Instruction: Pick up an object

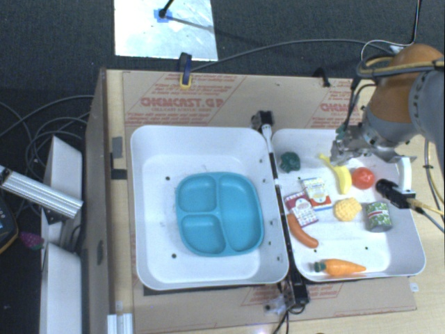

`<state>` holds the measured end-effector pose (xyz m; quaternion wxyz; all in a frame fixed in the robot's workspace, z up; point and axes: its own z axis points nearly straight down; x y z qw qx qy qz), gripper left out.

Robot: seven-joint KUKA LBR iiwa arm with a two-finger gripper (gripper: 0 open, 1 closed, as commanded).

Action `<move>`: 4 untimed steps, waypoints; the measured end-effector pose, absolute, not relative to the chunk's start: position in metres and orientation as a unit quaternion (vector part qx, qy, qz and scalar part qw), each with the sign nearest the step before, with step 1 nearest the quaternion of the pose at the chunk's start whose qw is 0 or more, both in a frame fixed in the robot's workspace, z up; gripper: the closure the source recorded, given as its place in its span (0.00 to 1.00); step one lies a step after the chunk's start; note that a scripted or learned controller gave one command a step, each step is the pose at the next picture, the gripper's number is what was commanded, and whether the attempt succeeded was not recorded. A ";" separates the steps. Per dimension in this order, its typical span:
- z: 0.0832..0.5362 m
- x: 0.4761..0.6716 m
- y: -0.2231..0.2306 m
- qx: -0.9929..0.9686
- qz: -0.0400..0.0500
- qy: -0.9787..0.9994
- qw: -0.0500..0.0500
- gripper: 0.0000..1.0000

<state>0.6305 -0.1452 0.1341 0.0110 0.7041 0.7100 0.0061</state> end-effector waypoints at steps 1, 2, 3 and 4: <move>0.134 0.630 -0.145 0.704 0.006 0.710 0.011 0.00; 0.094 0.637 -0.180 0.707 0.000 0.708 0.001 0.00; 0.105 0.638 -0.180 0.706 0.000 0.709 0.002 1.00; 0.159 0.570 -0.112 0.706 0.001 0.709 0.001 1.00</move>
